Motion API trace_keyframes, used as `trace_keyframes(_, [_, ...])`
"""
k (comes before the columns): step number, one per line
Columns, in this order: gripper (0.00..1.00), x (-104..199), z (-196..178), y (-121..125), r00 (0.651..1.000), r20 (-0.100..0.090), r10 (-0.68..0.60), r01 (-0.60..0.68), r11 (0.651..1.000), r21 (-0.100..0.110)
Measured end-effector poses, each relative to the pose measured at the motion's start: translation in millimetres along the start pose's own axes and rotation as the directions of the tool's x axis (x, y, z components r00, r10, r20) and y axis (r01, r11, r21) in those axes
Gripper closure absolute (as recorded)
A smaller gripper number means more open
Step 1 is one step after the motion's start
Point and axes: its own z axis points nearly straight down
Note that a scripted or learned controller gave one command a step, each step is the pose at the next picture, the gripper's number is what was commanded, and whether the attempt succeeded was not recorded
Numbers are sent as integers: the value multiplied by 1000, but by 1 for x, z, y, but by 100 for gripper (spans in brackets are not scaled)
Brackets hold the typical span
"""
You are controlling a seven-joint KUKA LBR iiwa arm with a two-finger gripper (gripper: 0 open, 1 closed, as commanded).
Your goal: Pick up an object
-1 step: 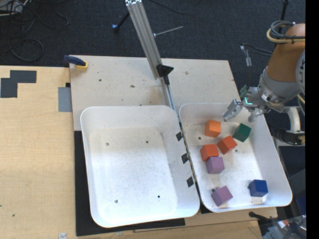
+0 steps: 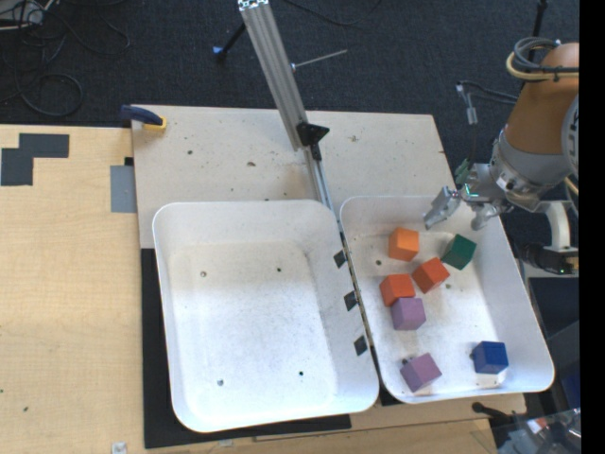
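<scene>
The green block (image 2: pixel 460 251) is taken as the likeliest target — it lies in the right bin (image 2: pixel 529 348), near the far right wall, just below and slightly inboard of the gripper (image 2: pixel 463 211). The gripper is seen hovering over the bin's far edge with its two fingers spread and nothing between them. An orange block (image 2: pixel 405 243) lies further to the left — well off the gripper's line. A short descent toward the near side is judged to be needed.
</scene>
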Motion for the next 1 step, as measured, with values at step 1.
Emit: trace_keyframes(1, [0,-1,65,-2,1000,-2,3,-3,1000,5])
